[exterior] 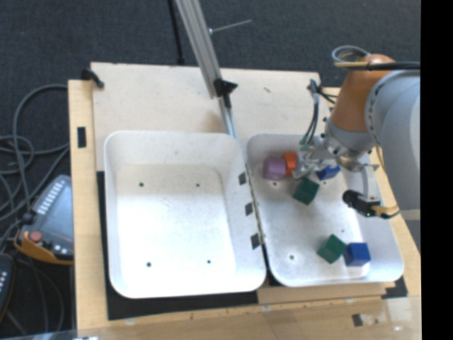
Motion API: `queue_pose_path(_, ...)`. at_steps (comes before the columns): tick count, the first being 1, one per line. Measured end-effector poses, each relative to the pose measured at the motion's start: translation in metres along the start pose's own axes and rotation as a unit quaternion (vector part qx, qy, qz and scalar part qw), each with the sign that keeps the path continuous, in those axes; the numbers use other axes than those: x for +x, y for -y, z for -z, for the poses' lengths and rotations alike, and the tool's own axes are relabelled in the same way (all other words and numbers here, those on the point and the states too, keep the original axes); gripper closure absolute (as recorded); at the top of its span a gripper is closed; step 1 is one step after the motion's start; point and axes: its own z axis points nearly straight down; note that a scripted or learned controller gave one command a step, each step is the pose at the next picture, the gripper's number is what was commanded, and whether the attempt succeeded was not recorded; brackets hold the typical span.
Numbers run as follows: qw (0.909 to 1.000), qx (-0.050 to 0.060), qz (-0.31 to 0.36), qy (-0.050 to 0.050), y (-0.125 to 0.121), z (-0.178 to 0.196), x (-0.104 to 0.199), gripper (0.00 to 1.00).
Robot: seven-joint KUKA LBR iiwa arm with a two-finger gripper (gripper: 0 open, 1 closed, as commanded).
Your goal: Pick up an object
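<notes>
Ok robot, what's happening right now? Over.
Pincer low in the right bin, among the blocks. Purple block and orange block beside it, green block just under it. Nothing seen held. Another green block and blue block sit apart.

The gripper (309, 170) sat low over the right bin (283, 261), its fingertips too small and cluttered to read as open or closed. The wrist hid part of a small blue object (328, 172) and the orange block's (291, 163) right side. The arm (396, 119) ran off the right edge. The handheld controller (48, 218) was cut by the left edge.
</notes>
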Motion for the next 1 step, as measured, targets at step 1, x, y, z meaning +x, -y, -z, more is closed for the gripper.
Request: queue_pose_path(1, 1.0000, 0.001, 0.003, 0.000, 0.0000, -0.0007, 0.0006, 0.00)
